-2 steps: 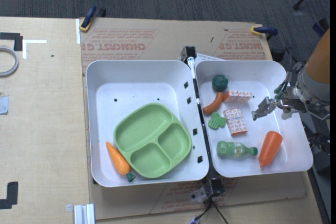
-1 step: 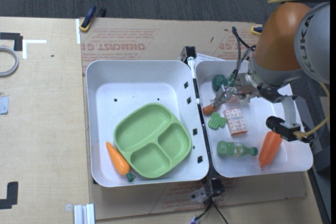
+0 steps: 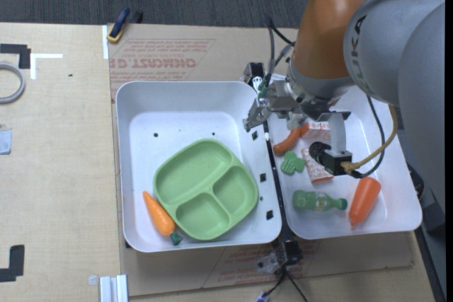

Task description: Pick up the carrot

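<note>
I see the arm (image 3: 368, 32) reaching in from the right and hanging over the gap between the two bins, near their far edge. The gripper (image 3: 263, 109) sits below the wrist, just above the dividing walls, but from this angle I cannot tell how it is set or whether it has anything.

The carrot (image 3: 158, 214) lies in the left bin (image 3: 141, 109), at the near left corner, its green top pointing toward the front wall. It rests right beside the green divided plate (image 3: 207, 187), touching or almost touching its rim, and well apart from the gripper.

In the right bin (image 3: 396, 219) I see a larger orange carrot-shaped piece (image 3: 364, 199) near the front right, a green bottle (image 3: 320, 201) lying on its side, a small green leafy piece (image 3: 291, 165), a sausage (image 3: 290, 140) and a small box (image 3: 317, 165).
</note>
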You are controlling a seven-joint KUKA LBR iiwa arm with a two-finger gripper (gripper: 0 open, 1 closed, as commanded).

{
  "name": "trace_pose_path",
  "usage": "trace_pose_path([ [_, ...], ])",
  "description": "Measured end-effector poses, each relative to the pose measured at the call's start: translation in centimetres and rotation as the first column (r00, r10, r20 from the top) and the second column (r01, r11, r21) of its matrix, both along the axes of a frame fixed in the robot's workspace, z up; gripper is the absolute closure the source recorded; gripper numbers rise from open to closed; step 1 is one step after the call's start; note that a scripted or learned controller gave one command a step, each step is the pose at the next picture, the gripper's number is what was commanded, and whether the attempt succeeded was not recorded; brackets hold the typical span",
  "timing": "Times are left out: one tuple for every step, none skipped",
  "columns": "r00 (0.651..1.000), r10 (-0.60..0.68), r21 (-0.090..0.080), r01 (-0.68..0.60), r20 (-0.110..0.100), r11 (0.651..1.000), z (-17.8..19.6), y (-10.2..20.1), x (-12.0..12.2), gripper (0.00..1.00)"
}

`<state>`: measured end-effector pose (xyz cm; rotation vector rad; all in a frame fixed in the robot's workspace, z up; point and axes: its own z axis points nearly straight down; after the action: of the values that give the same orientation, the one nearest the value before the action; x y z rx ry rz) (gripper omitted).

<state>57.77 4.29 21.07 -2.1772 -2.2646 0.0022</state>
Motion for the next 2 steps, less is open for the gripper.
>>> trace_pose_path([
  [0.996,0.094,0.0,-0.094,-0.002,0.996,-6.5,9.8,-2.1,0.0],
  [1.0,-0.016,-0.001,0.016,-0.001,1.0,-2.2,17.1,-4.1,0.0],
])
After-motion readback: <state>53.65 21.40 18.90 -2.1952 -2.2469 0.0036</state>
